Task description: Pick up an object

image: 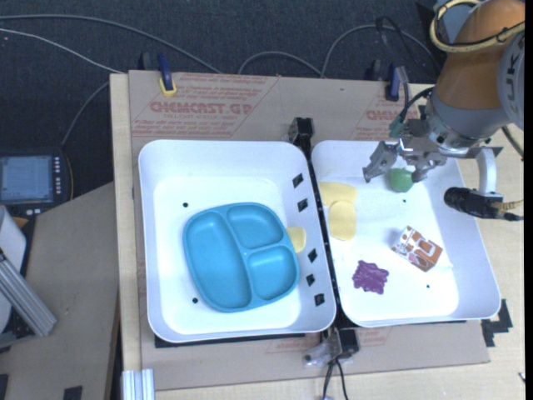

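A: Where is the thing nearest the jaws found?

B: A small green object (pixel 401 179) is seen in the upper part of the right bin (pixel 466 298), right of centre in the frame. It is framed by the gripper (pixel 400 167), whose two fingers (pixel 375 163) are spread apart, one to each side of it. Whether the green object is touched by them cannot be told; it appears to rest on the bin floor.

A: What else is held in that bin?

B: A pale yellow piece (pixel 340 209) is laid against the bin's left side, a purple lump (pixel 371 276) is placed lower down near the middle, and a red-and-white packet (pixel 417 248) is set to the right of that, tilted. All are kept well apart from the green object.

A: And further out?

B: The arm (pixel 476 65), grey and orange, is brought in from the upper right of the frame. In the left bin (pixel 162 248) a blue divided tray (pixel 241 255) is laid, with a small yellow item (pixel 296 238) just beside its right edge. Both bins are carried on a tabletop (pixel 216 102) covered with brown board.
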Action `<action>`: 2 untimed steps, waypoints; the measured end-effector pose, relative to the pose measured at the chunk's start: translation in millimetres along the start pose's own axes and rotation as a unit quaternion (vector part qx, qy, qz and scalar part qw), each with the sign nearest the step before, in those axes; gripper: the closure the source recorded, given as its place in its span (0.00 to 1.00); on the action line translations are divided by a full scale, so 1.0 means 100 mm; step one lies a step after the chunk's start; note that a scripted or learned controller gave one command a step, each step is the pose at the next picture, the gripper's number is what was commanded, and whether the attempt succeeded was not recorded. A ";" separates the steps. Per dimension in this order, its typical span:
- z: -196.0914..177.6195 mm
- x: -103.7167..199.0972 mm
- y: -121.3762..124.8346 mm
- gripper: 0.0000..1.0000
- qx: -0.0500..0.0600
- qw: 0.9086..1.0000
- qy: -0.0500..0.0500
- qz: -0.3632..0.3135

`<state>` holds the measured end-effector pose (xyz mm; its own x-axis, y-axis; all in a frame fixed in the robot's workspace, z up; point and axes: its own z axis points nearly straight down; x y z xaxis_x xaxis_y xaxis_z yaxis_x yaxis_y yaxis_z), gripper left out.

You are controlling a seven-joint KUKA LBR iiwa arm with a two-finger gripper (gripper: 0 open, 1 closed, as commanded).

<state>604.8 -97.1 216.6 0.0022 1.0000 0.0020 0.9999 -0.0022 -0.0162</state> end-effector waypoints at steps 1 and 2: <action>-0.08 0.00 0.03 0.00 -0.007 1.000 -0.001 -0.001; 0.52 -0.05 0.08 0.00 -0.005 1.000 0.000 -0.001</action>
<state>611.5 -101.6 165.0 0.0005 1.0000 0.0014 1.0000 -0.0005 -0.0056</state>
